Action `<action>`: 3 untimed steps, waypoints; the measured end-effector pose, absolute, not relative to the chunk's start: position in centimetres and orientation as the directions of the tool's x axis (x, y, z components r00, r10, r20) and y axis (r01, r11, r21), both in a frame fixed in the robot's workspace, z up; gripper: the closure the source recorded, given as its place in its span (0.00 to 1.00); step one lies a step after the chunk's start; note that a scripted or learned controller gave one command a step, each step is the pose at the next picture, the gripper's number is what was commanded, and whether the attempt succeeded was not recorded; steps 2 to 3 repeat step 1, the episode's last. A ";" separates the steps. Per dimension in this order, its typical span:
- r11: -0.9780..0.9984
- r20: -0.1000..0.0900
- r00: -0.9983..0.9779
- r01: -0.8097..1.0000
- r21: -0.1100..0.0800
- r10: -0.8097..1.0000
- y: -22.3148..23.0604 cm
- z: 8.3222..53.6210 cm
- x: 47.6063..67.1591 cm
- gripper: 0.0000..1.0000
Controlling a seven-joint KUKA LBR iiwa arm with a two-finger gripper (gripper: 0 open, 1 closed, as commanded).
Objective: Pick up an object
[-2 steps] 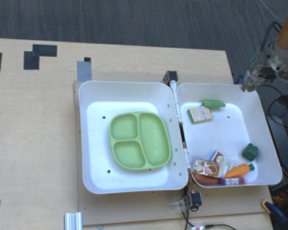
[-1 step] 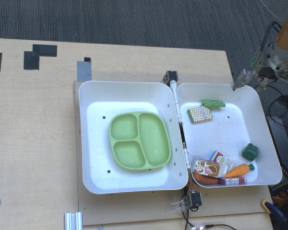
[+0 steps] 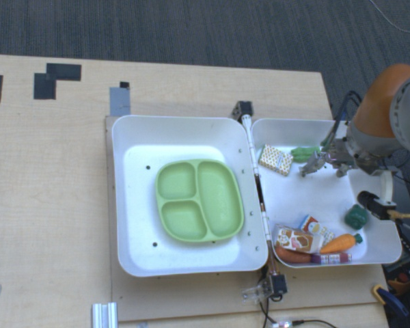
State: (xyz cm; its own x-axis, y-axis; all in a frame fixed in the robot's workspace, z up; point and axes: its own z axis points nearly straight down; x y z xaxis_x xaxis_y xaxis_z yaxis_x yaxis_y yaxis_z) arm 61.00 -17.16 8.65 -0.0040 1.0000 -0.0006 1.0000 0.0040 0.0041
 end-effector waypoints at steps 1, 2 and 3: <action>0.001 -0.001 -0.001 1.000 0.006 1.000 -16.3 8.6 51.2 0.00; 0.001 -0.001 -0.001 1.000 0.006 1.000 -16.3 8.6 51.2 0.00; 0.001 -0.001 -0.001 1.000 0.006 1.000 -16.3 8.6 51.2 0.00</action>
